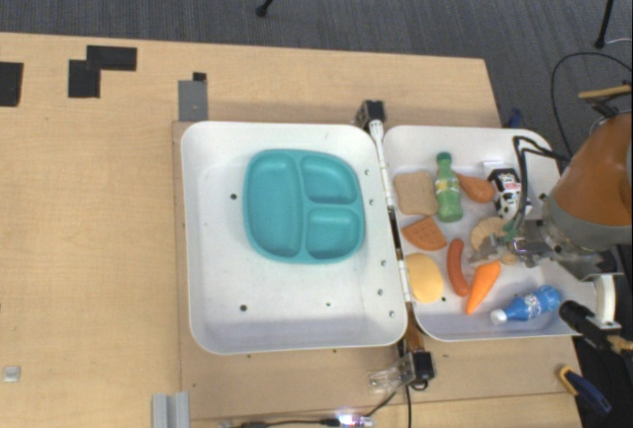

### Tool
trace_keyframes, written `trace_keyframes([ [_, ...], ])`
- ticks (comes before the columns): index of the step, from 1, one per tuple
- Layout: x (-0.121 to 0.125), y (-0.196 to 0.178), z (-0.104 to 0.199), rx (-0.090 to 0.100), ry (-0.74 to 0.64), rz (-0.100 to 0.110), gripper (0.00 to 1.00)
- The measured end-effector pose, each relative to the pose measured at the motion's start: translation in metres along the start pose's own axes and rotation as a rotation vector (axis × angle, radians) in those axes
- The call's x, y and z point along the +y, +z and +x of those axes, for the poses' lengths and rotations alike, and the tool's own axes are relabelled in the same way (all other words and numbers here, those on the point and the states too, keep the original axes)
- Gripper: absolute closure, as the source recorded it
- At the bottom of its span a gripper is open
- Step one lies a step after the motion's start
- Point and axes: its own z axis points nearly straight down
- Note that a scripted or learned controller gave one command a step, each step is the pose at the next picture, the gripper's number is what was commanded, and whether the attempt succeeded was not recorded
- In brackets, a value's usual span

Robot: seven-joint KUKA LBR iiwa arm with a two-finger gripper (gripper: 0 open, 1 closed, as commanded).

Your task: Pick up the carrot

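The orange carrot (482,286) lies tilted in the right bin (465,327), near its front, between a red sausage (456,266) and a blue water bottle (527,305). My gripper (507,244) hangs low over the right side of this bin, just above and to the right of the carrot's thick end. It partly covers a tan round piece (486,235). The carrot lies apart from the gripper on the bin floor.
The right bin also holds a green bottle (448,189), a bread slice (415,192), an orange wedge (425,234), a yellow lump (425,278) and a reddish piece (478,187). A teal divided plate (302,206) sits in the left bin (218,317).
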Motion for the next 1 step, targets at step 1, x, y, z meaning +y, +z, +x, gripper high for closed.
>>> trace_keyframes([
  [1,0.0023,-0.0096,0.0015,0.0,-0.001,-0.005,1.0],
])
